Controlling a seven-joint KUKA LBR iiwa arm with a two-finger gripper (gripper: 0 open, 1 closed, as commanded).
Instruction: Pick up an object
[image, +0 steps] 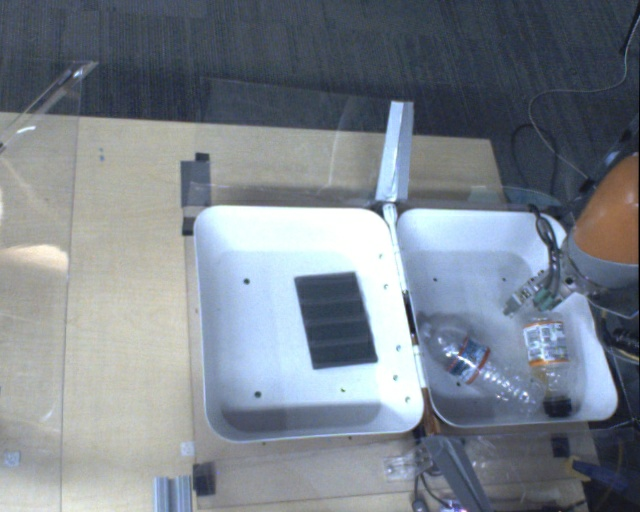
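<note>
Light wood surface (120, 300), pale tan, even overhead light with a soft glare patch at the left edge. Dark grey ribbed carpet floor (250, 45) behind it along the top. Clear acrylic panels (40, 110) stand at the left and rear of the surface, edges catching the light. Metal upright post (396, 150) at the rear centre. Black brackets (196, 190) bolted at the rear left and along the front edge. Loose white cable (590, 90) loops over the carpet top right. More cabling and clutter at bottom right
</note>
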